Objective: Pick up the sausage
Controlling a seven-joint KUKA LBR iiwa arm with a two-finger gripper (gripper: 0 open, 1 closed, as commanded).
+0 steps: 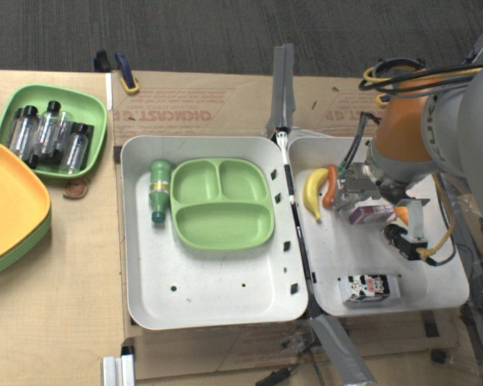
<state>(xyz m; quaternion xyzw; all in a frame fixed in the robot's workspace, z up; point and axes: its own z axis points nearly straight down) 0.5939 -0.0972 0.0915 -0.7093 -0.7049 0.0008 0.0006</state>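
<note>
The sausage (330, 186) is a slim orange-red piece lying in the right bin (435, 292), just right of a yellow banana (312, 193). My gripper (349, 188) is low in that bin, right against the sausage's right side, with the grey wrist and orange band above it. The wrist hides where the gripper meets the sausage.
A purple box (370, 213) and a small orange item (402, 214) lie under the wrist. A small printed carton (366, 288) sits near the right bin's front. The left bin (217, 296) holds a green divided plate (222, 203) and a green bottle (158, 190).
</note>
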